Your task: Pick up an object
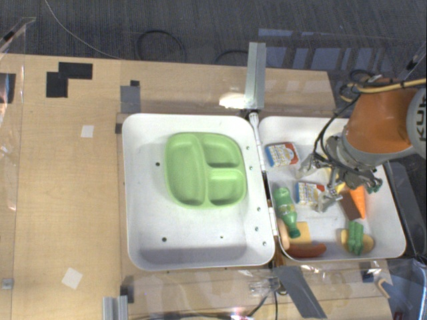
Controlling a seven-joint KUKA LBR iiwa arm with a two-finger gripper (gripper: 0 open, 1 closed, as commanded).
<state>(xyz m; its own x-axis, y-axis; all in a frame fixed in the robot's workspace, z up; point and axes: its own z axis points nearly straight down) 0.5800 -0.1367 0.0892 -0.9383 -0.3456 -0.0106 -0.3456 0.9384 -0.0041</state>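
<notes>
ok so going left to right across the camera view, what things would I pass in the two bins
green divided plate → green bottle → small blue-and-white carton → the arm's tool → orange carrot. The plate lies in the left bin; everything else is in the right bin.

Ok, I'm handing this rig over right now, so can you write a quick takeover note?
Gripper: low over the right bin, finger state unclear, nothing seen held.
Right bin things: two small cartons, green bottle, carrot, hot dog.
Left bin: green divided plate.
Done: no pick confirmed.
Left: grasp one object and lift it.
</notes>
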